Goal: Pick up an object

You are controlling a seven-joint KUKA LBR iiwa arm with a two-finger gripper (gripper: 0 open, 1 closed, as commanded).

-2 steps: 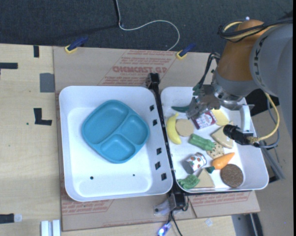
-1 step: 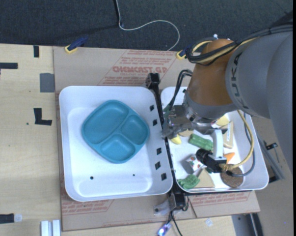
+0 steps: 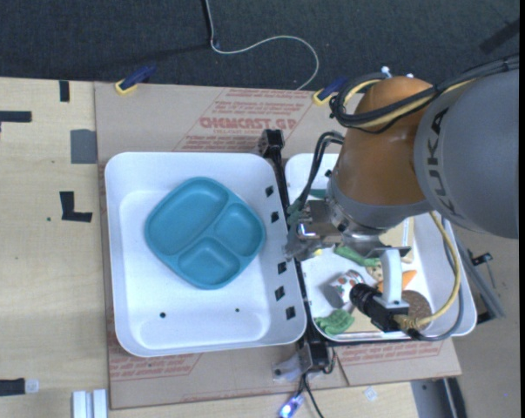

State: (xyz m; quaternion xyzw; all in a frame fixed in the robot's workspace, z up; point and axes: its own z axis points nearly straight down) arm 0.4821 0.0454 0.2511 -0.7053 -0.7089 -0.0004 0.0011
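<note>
Grey and orange, the arm (image 3: 401,159) hangs over the right bin (image 3: 445,259), hiding its gripper, so whether that is open or closed I cannot tell. Small objects (image 3: 371,290) lie jumbled in that bin's near end, among them a green piece (image 3: 335,322) and an orange one (image 3: 407,279). Beside it, the left bin (image 3: 131,259) holds a blue divided plate (image 3: 205,232).

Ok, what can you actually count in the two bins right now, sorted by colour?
Blue: 1, the divided plate in the left bin.
Green: 2, one piece at the right bin's near edge, one under the arm.
Orange: 1, a small piece.
Brown: 1, a round item.
Grey: 1, a small piece.
Total: 6 visible; the arm hides more of the right bin.
</note>
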